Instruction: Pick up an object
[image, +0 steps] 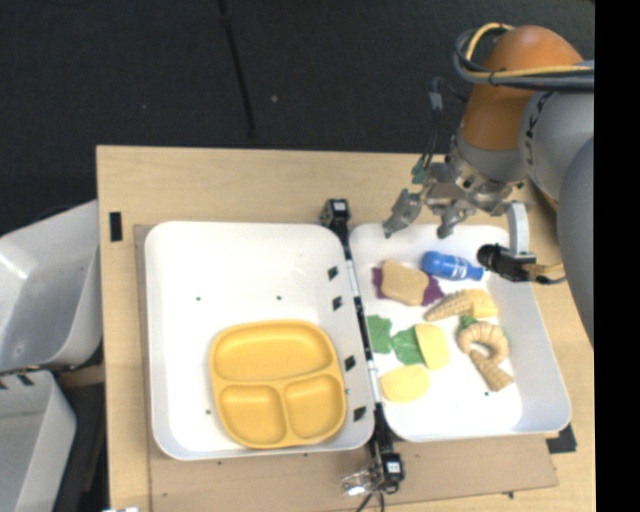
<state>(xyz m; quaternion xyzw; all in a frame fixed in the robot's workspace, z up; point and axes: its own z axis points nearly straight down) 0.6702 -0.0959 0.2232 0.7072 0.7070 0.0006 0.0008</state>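
My gripper (424, 216) hangs over the far edge of the right bin (535, 400), its two fingers spread open with nothing between them. Just right of and below it lies a blue bottle (451, 266). A tan bread slice (403, 283) rests on a purple piece (432, 291). A corn cob (450, 305), a yellow block (482, 302), a croissant (484, 338) and a cone-shaped piece (494, 373) lie to the right. Green pieces (393, 339) and yellow pieces (405, 383) lie nearer the front.
The left bin (200, 270) holds a yellow three-compartment plate (278, 382) in its near half. A black clip divider (352, 300) runs between the bins. The arm's orange band (510, 90) looms over the far right corner.
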